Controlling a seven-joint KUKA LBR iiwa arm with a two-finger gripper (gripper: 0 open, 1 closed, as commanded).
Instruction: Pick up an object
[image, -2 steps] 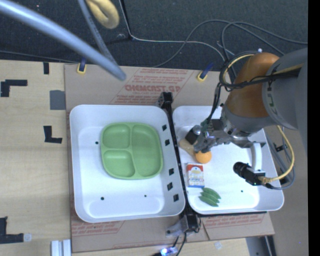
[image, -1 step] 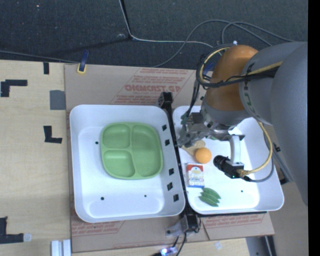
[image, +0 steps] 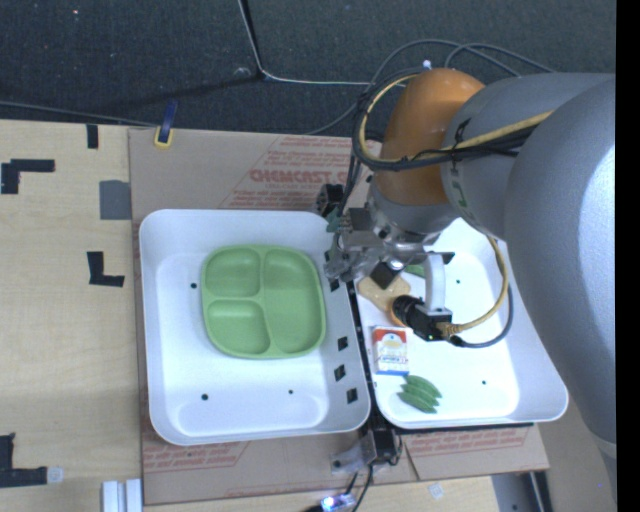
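Note:
The gripper (image: 368, 268) hangs low over the left side of the right bin (image: 500, 400), close to the wall shared with the left bin. Just beneath and beside it lies a tan, bread-like piece (image: 385, 293), partly covered by the wrist. Nearer the front, a small red and white packet (image: 391, 352) lies flat. A green pea pod (image: 420, 393) rests in front of the packet. The arm's orange band (image: 425, 120) and grey body hide the back of the right bin.
A green divided plate (image: 264, 302) lies in the left bin (image: 170, 330). Both bins stand on brown cardboard (image: 250, 170) on the wooden bench. Black cables loop around the wrist and run across the dark floor behind.

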